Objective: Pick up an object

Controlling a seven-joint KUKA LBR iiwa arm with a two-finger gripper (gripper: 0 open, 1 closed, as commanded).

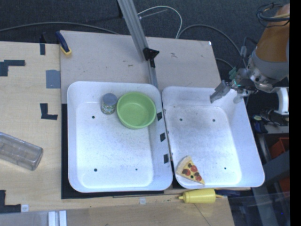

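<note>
I have one fixed camera, mounted above the counter [117, 55] and looking down at a slant. It sits far enough back to take in both the left bin [80, 140] and the right bin [244, 145] whole, with the arm [273, 41] entering at my right edge.

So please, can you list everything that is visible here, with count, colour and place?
bins: 2, white, side by side on the bench
bowl: 1, green, left bin, far edge
can: 1, grey lid, left bin, beside the bowl
pizza slice: 1, yellow with red spots, right bin, near-left corner
bottle: 1, yellow, on the bench below the right bin
clear container: 1, transparent, bench far left
clamp: 1, blue and yellow, bench far corner
arm: 1, grey and orange, right
hand: 1, grey, above the right bin's far-right corner
</note>
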